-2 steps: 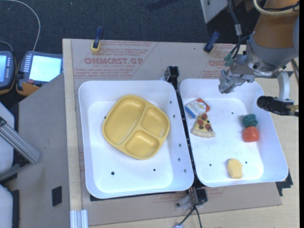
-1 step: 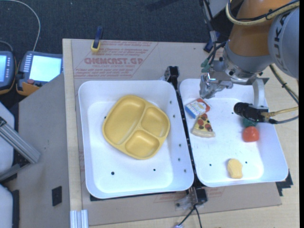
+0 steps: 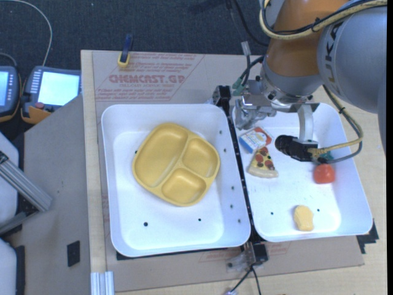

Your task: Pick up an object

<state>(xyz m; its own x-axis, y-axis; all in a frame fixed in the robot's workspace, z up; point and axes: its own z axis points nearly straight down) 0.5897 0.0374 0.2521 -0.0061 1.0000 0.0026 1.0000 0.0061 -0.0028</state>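
Hidden and cut-off parts over the right bin

We cannot make out the gripper [image 3: 250,117] fingers, lost among cables and brackets at about 11 o'clock of the right bin [image 3: 344,220]. The arm [image 3: 331,35] runs off the frame at 1 o'clock and covers that bin's far rim. The small packet [image 3: 253,140] carries print too small to read.

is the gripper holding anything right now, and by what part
It cannot be told. The gripper sits low at the back left corner of the right bin, just above a small blue and white packet, with nothing visibly gripped.
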